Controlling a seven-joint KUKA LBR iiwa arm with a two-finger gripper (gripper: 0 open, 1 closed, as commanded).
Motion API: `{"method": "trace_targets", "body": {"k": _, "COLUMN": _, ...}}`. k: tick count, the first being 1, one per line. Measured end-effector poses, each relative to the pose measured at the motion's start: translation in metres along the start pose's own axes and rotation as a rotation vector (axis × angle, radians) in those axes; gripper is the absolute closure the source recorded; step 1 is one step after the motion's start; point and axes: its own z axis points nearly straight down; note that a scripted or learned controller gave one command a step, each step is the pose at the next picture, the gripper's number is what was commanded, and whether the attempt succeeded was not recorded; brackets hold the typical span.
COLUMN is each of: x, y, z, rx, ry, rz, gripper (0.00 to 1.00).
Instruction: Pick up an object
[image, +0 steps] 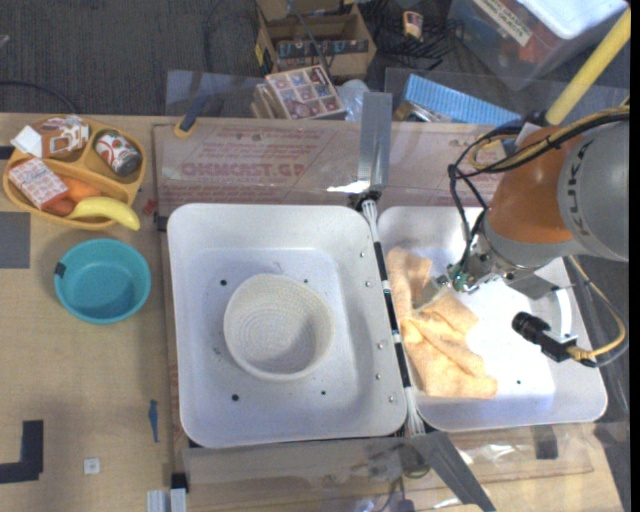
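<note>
Cloth (440, 335) lies rumpled in the right bin (560, 400), gripper (447, 287) low over its upper folds, likely seeking an edge; its state I cannot tell.

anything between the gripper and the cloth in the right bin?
Nothing visible. The gripper is down in the right bin, right at the upper part of the yellow cloth, with no other object between them. The woven bowl sits apart in the left bin.
</note>
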Motion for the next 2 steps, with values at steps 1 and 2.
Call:
{"method": "trace_targets", "body": {"k": 1, "x": 0.000, "y": 0.001, "z": -0.008, "rx": -0.002, "ry": 0.002, "rz": 0.000, "gripper": 1.00}}
{"method": "trace_targets", "body": {"k": 2, "x": 0.004, "y": 0.022, "z": -0.090, "rx": 0.017, "ry": 0.006, "rz": 0.194, "gripper": 1.00}}
